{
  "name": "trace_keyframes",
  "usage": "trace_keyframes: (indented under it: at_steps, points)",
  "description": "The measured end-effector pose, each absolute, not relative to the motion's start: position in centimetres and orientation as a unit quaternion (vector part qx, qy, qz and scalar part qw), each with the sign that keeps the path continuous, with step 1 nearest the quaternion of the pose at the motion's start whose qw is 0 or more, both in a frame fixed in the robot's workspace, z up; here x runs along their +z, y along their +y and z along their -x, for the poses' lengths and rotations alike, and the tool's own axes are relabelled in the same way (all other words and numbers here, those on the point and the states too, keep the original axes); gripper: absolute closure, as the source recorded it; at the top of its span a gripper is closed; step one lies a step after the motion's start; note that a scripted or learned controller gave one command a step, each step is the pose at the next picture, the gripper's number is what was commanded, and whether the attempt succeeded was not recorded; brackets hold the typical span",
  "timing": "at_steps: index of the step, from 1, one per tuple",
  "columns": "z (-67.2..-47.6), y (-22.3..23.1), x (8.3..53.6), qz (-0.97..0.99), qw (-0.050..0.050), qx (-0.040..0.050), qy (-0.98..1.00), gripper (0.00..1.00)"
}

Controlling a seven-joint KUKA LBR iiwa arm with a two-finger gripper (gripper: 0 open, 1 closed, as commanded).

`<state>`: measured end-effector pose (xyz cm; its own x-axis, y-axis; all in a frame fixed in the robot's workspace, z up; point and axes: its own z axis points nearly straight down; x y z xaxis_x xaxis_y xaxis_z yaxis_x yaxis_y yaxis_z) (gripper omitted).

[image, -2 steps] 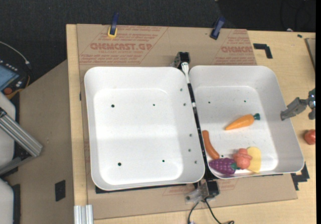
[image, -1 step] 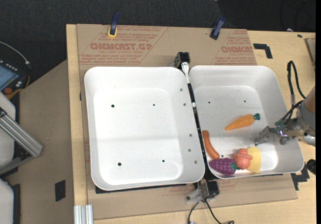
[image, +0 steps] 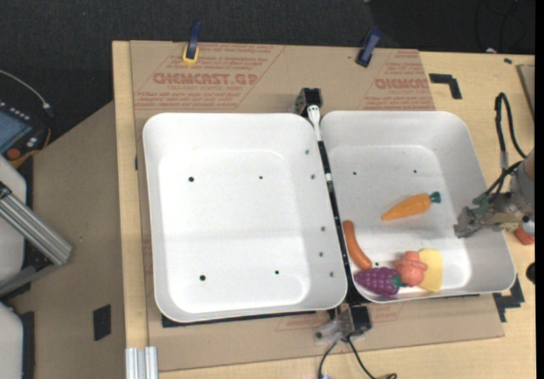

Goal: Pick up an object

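The right bin (image: 393, 119) holds several toy foods. An orange carrot (image: 407, 207) lies near its middle. An orange-red sausage (image: 356, 245) lies along its left wall. A purple grape bunch (image: 378, 281), a pink-red fruit (image: 411, 268) and a yellow piece (image: 433, 270) cluster at the front edge. My gripper (image: 472, 223) reaches in over the bin's right rim, low and to the right of the carrot. It is apart from every object, and nothing shows in its grasp.
The left bin (image: 229, 224) sits beside the right one, joined at a black divider strip (image: 325, 172). Both rest on a cardboard sheet (image: 255, 71) held by two blue clamps (image: 194, 44) at the back. A black cable (image: 501, 127) hangs by the right rim.
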<state>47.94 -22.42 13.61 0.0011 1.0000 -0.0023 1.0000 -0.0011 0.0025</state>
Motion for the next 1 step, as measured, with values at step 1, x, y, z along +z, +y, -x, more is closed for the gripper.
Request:
trace_keyframes:
  at_steps: [1]
  points:
    - [-48.12,-22.49,21.93,-0.707,0.005,0.0015,0.707,1.00]
